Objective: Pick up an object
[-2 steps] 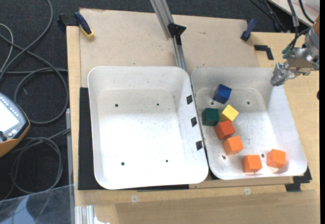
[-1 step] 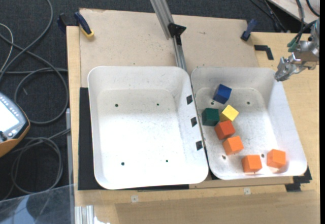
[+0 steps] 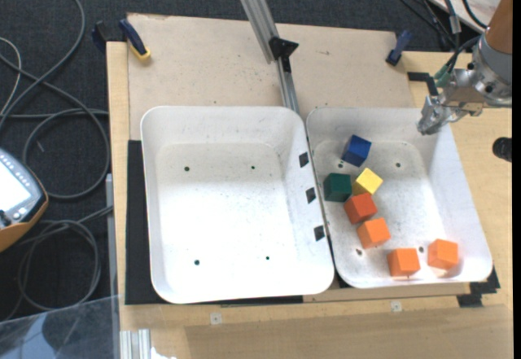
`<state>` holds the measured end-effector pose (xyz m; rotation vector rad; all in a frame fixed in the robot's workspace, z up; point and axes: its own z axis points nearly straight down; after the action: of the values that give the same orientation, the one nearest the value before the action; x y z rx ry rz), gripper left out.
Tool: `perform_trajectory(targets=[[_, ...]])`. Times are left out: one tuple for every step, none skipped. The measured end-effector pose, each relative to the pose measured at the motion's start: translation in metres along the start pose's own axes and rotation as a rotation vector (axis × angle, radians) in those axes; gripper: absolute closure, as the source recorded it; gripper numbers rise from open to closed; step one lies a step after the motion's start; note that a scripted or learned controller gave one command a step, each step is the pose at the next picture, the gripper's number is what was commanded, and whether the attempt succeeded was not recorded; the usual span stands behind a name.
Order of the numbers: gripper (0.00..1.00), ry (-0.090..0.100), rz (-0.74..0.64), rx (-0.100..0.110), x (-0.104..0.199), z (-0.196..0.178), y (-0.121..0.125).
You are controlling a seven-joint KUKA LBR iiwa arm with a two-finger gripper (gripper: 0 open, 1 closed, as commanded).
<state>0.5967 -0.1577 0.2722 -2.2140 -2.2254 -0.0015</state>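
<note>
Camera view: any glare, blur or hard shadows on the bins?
Camera view: even, soft lighting; the shallow white plastic right bin looks bright but not blown out; the small coloured cubes, like the blue cube, stay sharp with faint shadows; the grey two-finger gripper looks slightly soft.

The bench is a pale wooden board. Two shallow white bins sit directly on it, side by side and touching: the left bin and the right bin. Blue clamps grip the board's far edge at both corners.
</note>
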Motion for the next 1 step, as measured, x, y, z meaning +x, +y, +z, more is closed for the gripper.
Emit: perform_trajectory(targets=[[1.00, 0.001, -0.002, 0.001, 0.0547, 0.0153, 0.0019]])
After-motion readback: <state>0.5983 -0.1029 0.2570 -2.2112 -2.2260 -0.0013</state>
